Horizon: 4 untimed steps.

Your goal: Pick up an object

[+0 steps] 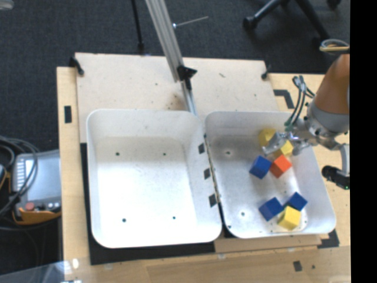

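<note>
1. Yellow, and lying high in the right bin (232, 217), the yellow block (268, 137) is what we judge the gripper (285, 145) to be after; the fingertips sit just beside it.
2. We cannot tell how wide the pincer stands or whether it grips anything, since the fingers blur into the blocks.
3. An orange block (281, 165) and a blue block (260, 167) lie close below, crowding the approach.
4. Three more cubes (284, 210) cluster near the front wall.
5. Beside it sits the left bin (147, 175).
</note>
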Each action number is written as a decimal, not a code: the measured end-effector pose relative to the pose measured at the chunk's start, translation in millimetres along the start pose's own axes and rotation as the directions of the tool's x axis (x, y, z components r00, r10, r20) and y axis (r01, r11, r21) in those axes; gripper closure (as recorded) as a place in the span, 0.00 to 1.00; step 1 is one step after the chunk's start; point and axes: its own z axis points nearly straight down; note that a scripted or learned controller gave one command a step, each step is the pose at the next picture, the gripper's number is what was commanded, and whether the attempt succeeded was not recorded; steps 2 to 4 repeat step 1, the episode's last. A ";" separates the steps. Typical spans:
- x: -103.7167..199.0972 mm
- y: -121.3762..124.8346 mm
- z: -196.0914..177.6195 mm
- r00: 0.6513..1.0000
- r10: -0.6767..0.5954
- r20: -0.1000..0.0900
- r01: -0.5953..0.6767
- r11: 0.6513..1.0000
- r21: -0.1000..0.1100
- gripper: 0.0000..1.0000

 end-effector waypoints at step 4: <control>-1.6 1.4 33.5 1.000 -0.001 0.003 0.001 1.000 -0.023 0.00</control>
